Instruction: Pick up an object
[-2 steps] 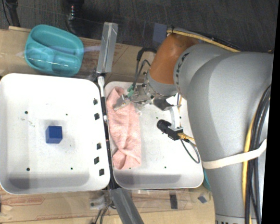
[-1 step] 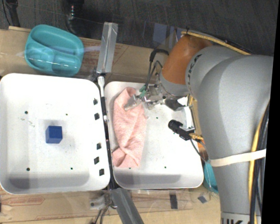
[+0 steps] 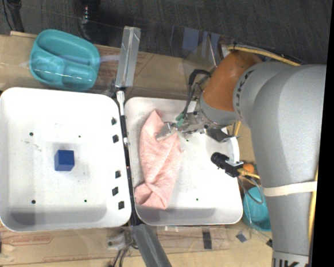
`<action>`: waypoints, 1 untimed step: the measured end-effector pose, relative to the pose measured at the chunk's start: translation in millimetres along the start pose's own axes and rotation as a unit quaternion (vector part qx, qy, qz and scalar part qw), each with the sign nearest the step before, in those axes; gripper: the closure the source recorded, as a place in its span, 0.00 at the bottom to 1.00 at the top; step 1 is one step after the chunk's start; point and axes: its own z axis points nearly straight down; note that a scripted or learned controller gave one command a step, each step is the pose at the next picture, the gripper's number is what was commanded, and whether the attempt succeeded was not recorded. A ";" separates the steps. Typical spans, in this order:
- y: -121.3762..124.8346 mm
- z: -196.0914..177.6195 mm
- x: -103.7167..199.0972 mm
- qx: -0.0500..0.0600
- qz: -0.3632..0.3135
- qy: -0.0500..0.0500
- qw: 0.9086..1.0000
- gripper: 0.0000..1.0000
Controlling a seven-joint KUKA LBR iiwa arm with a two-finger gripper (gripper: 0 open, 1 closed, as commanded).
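A: Whereabouts for the gripper [image 3: 176, 128]?

B: Low in the right bin [image 3: 206, 214], toward its far rim, right at the upper right edge of the pink cloth [image 3: 159, 164]. Touching or just above: hard to say.

A: Wide or narrow?

B: Cannot tell. Too small and too tangled with the wrist to read.

A: And the lie of the pink cloth?

B: Crumpled in a long strip down the left half of the right bin, from near the far rim to near the close one. Hugs the left wall at its lower end, bunched up there.

A: Open room in that bin?

B: Plenty on the right half: bare white floor from the cloth's right edge across to the right wall, and along the near wall too. Crowded from above at the far right by the arm [image 3: 284, 110], in over the right rim.

A: The other bin?

B: Left bin [image 3: 20, 176], nearly all bare floor. Just a blue cube [image 3: 65, 159] left of centre, well apart from every wall, free on all four sides.

A: Between the two?

B: Rims side by side, with a row of small black clips [image 3: 116, 175] along the seam.

A: Outside the rims?

B: A teal tray [image 3: 63, 58] on the bench beyond the left bin's far corner. Another teal thing [image 3: 259, 209] just past the right bin's right rim, half hidden behind the arm.
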 end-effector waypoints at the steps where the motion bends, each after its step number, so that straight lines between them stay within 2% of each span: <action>1: 30.8 0.6 30.2 0.000 -0.047 0.000 0.999 0.00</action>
